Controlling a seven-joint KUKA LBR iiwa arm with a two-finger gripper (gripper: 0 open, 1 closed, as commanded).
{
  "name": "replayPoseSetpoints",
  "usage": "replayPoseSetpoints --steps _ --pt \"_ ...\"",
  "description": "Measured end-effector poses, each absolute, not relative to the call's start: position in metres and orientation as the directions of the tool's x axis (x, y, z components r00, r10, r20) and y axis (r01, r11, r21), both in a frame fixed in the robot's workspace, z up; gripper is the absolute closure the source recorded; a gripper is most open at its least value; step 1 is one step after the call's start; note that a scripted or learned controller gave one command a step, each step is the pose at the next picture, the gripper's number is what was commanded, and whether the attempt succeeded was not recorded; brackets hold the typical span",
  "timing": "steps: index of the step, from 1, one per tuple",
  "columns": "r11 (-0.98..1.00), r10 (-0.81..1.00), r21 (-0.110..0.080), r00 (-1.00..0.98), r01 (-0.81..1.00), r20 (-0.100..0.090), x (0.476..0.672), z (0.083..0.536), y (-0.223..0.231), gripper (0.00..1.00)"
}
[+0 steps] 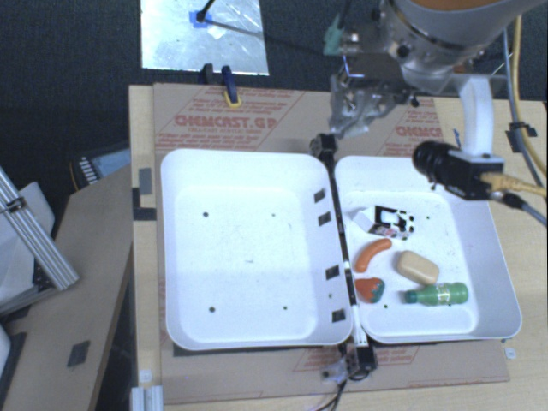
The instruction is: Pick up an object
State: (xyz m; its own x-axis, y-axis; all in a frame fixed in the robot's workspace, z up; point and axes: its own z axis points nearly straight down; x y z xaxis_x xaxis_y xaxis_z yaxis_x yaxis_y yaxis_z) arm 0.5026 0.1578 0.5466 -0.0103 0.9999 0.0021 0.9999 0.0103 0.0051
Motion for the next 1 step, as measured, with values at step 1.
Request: replayPoseSetpoints --steps 1 --pt "0.016 1.0 0.007 -0.016 1.0 0.003 0.5029 0.5575 0.1579 1.0"
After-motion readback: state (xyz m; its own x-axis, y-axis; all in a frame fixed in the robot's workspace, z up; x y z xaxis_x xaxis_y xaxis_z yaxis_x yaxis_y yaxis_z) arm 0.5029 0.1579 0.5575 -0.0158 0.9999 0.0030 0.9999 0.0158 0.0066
